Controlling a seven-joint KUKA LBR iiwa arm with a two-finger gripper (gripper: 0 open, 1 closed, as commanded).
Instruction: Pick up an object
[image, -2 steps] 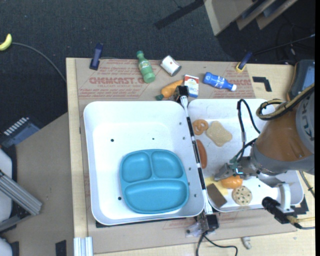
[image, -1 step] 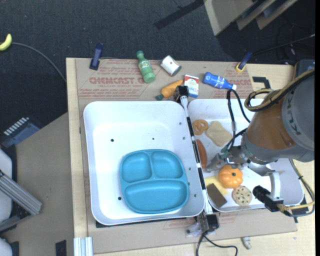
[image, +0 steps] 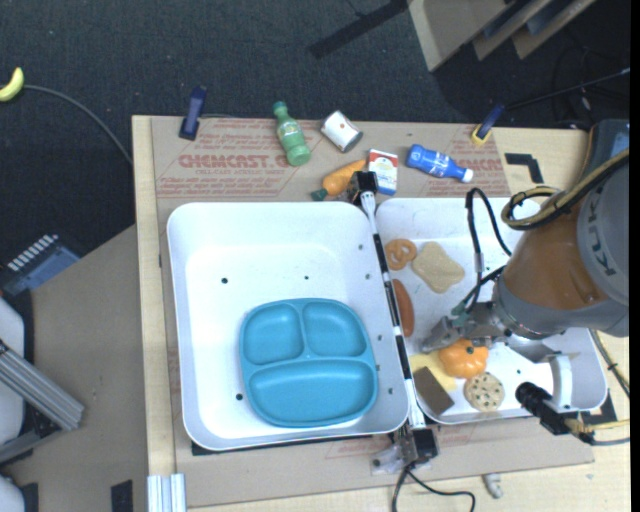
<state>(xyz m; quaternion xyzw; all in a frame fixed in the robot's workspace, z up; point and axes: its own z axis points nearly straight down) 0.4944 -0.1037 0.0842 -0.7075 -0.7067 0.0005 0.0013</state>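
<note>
Claw (image: 452, 336) state could not be told as it hung over the orange (image: 463, 359) in the right bin (image: 590, 400): likely light, smooth, round, best gripped across its middle.

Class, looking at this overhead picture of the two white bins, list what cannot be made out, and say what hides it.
- Gripper: open or shut is unclear; too small and blurred against the round orange toy fruit.
- Right white bin: its far right side is hidden by the grey arm.
- Labels on the green bottle and blue bottle: too small to read.
</note>
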